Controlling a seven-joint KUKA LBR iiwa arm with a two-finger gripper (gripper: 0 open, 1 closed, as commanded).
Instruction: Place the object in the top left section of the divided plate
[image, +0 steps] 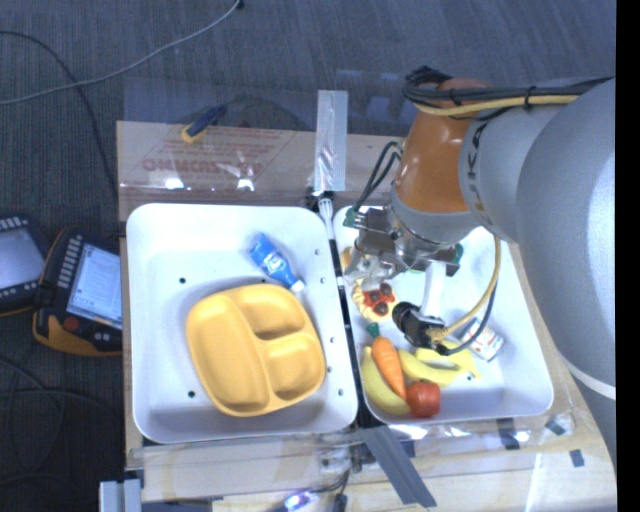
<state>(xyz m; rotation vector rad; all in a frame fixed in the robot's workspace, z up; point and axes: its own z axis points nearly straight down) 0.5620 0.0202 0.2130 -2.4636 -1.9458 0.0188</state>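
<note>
A yellow divided plate (255, 345) lies in the left bin (150, 300), its sections bare. A blue bottle (273, 258) rests just above the plate's upper right corner. My gripper (372, 275) hangs over the upper left part of the right bin (525, 385), above a small cluster of red and dark pieces (377, 298). Below it lie an orange carrot (389, 366), a yellow banana (374, 385) and a red tomato-like piece (423, 398).
A second yellow banana (446, 364) and a small white item (487, 346) lie in the right bin. The arm's grey body covers the right bin's upper right. A handheld controller (85, 290) sits left of the bench.
</note>
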